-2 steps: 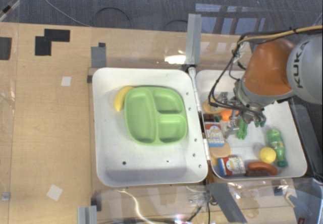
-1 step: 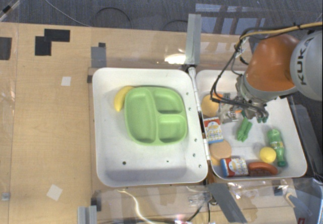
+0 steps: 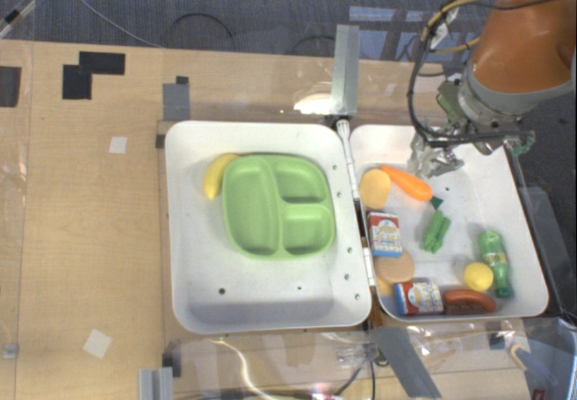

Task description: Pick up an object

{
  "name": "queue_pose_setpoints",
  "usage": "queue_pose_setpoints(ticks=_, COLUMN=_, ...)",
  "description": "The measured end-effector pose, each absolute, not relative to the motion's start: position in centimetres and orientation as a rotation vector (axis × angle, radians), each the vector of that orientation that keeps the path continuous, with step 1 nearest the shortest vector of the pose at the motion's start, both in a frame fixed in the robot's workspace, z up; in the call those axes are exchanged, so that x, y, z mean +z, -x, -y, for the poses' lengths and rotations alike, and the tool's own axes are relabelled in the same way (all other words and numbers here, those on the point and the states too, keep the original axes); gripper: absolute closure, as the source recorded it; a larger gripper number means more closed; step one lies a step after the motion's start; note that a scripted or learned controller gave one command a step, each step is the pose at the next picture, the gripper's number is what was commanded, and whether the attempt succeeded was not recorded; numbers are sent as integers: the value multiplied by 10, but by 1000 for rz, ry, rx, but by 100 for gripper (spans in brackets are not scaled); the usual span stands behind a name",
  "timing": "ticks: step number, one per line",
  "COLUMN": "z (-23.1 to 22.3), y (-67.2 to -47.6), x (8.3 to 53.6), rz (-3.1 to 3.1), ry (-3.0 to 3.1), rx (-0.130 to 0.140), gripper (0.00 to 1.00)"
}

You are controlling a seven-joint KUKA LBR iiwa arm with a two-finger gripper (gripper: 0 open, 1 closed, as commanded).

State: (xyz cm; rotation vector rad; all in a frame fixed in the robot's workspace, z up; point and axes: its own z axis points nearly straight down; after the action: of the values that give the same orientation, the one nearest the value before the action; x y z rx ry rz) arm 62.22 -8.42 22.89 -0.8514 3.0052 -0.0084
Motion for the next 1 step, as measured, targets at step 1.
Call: queue_pose_setpoints(ticks=1, z=84, y=-621, x=225, rz=-3012, ry=853, rx=-3, gripper=0)
